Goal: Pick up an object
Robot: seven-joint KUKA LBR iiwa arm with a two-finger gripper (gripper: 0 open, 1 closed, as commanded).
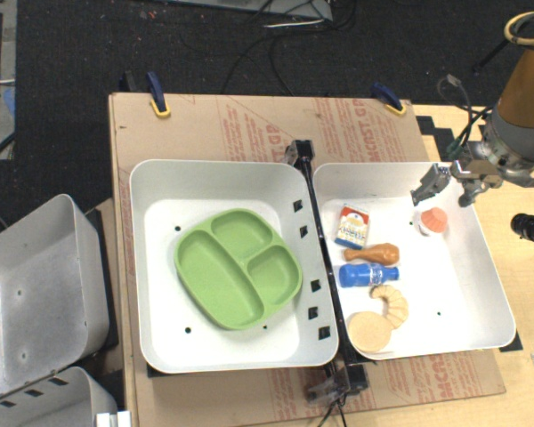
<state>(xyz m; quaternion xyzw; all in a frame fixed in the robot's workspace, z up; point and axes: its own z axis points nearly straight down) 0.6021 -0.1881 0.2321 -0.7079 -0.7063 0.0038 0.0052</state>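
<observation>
The right bin holds a small white and red carton, a brown drumstick, a blue bottle, a tan croissant piece, a round tan cookie and a pink-orange round piece. My gripper hangs open over the bin's far right part, just above and behind the pink-orange piece. Nothing is between its fingers.
The left bin carries a green divided plate. A grey-white tub stands off the bench at the left. Clamps grip the board's far edge. Cables lie on the dark floor behind.
</observation>
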